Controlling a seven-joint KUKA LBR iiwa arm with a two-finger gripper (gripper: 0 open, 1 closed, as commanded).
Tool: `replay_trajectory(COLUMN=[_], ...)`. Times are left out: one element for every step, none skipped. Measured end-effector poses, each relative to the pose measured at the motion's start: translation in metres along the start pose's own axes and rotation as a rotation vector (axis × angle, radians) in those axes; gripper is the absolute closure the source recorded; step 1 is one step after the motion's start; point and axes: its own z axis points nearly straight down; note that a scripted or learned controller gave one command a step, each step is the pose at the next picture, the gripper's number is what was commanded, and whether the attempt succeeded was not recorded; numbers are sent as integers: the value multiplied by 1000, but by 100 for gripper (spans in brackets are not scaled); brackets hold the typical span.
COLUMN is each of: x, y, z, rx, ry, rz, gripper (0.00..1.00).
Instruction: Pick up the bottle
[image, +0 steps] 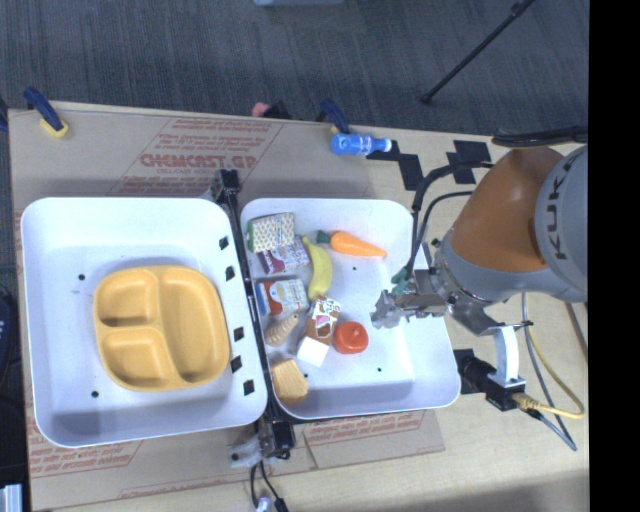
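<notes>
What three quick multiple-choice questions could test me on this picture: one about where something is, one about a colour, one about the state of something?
1. Where does the yellow divided plate lie?
A. In the left bin
B. In the right bin
C. On the bench outside the bins

2. What colour is the carrot?
A. Green
B. Orange
C. Blue

3. How does the banana stand in relation to the gripper?
A. Clamped between its fingers
B. Lying in the bin, apart from it
C. Lifted above the bench

Answers: 1 A, the plate sits alone in the left bin. 2 B, it is orange with a green tip. 3 B, bare bin floor separates banana and gripper.
</notes>
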Motion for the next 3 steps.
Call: replay_trajectory(x=[63, 110, 139], y=[-6, -5, -5], z=[11, 10, -8], rx=[1, 1, -3], ry=[2, 2, 0], rz=[248, -44, 34], gripper=[100, 100, 100])
